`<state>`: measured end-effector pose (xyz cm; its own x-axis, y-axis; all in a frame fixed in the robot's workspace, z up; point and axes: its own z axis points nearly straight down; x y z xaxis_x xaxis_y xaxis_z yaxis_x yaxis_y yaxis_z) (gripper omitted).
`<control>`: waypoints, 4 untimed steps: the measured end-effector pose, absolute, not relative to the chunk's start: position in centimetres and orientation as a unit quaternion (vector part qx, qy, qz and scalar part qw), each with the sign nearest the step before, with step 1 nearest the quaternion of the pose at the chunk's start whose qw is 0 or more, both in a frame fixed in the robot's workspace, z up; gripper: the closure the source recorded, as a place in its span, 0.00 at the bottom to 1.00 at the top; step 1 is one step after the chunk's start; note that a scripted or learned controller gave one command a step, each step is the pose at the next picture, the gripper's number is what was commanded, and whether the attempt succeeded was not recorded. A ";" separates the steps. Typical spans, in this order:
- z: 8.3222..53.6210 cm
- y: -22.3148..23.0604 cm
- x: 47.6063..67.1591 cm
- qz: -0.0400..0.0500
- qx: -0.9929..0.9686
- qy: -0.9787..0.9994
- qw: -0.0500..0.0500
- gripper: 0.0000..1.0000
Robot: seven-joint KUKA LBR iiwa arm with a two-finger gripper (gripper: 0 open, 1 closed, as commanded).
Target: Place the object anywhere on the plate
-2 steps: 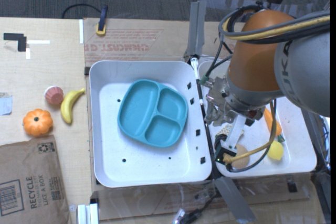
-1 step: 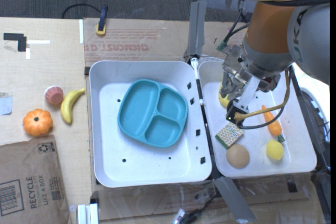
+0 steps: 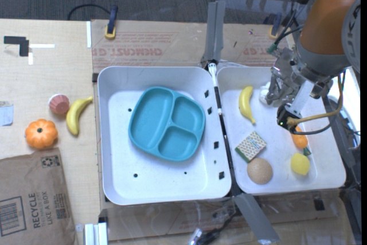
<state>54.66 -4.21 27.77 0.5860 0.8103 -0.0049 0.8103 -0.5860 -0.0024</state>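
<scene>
Plate (image 3: 166, 123), blue and three-sectioned, lies bare in left bin (image 3: 114, 181). Hand (image 3: 281, 94) hangs over far part of right bin (image 3: 338, 178), just right of banana (image 3: 246, 104); cannot tell its state. Nearer lie patterned box (image 3: 250, 146), brown ball (image 3: 260, 171), lemon (image 3: 300, 164).

Plate (image 3: 167, 123): teal, three compartments, lying flat in the left bin – nothing on it.
Candidate objects (right bin): banana (image 3: 246, 104), patterned block (image 3: 250, 146), tan ball (image 3: 259, 171), lemon (image 3: 300, 164) – all resting apart.
</scene>
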 end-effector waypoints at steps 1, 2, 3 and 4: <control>25.0 4.1 59.3 -0.002 0.833 0.553 0.000 1.00; 27.8 -2.0 55.9 -0.002 0.851 0.525 -0.001 1.00; 27.7 -7.8 52.6 -0.003 0.863 0.506 -0.001 1.00; 25.3 1.4 55.4 -0.003 0.824 0.567 -0.001 1.00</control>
